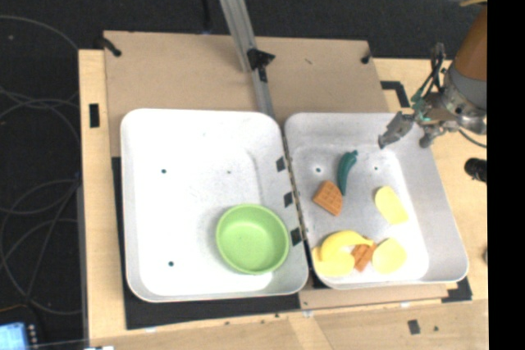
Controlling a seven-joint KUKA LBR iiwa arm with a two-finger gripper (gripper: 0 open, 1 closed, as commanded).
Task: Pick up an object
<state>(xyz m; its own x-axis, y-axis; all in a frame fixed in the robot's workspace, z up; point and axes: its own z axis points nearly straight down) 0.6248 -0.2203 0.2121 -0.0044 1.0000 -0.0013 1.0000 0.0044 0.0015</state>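
White plastic bins sit side by side, and your gripper [408,129] hangs over the far right corner of the right bin [435,180]; its two fingers stand spread apart with nothing between them. Nearest to the jaws, down and to the left of them, lies the teal object [348,169], a slim thing whose long axis runs near upright across the picture, tilted slightly; you would likely need the jaws turned across that axis to close on it. Beyond it from the jaws lies the orange waffle piece [328,197]; the yellow pieces [391,205] lie nearer the front rim. Well apart from the jaws, in the left bin [180,152], rests a green bowl [252,238].
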